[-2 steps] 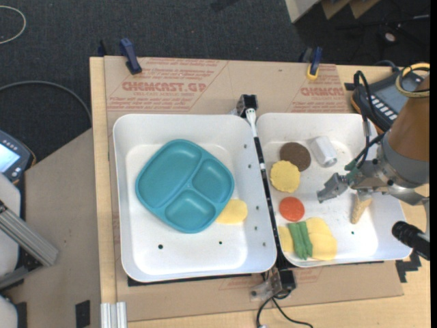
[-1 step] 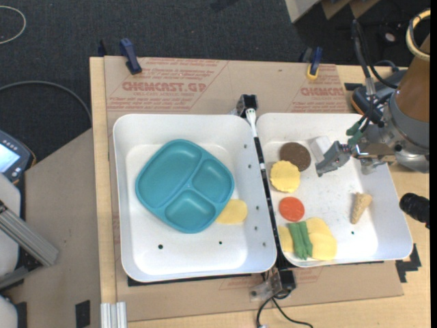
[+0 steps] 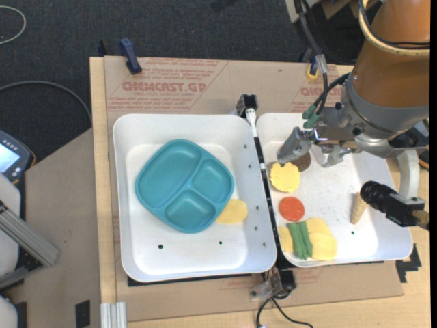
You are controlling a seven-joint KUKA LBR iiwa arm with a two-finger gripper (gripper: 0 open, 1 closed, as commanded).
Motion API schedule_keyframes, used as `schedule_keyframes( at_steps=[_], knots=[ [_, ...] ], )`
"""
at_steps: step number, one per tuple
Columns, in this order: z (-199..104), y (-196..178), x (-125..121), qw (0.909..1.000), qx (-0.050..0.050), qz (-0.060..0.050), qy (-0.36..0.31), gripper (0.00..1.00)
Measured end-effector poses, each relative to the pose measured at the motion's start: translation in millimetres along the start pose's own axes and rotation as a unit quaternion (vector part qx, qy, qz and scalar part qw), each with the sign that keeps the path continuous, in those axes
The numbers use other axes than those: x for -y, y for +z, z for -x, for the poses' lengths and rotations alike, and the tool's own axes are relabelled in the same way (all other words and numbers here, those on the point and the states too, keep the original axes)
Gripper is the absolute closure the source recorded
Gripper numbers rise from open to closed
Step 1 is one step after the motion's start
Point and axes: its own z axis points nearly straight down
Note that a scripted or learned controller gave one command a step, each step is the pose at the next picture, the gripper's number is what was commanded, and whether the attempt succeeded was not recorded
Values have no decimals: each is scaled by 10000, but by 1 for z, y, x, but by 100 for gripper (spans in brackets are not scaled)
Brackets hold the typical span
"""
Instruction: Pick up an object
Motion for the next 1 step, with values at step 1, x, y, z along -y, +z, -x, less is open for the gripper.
schedule_keyframes(
  at_steps=[1],
  knots=[
    [5, -8, 0, 10000, 15, -12, 46, 100]
  ],
)
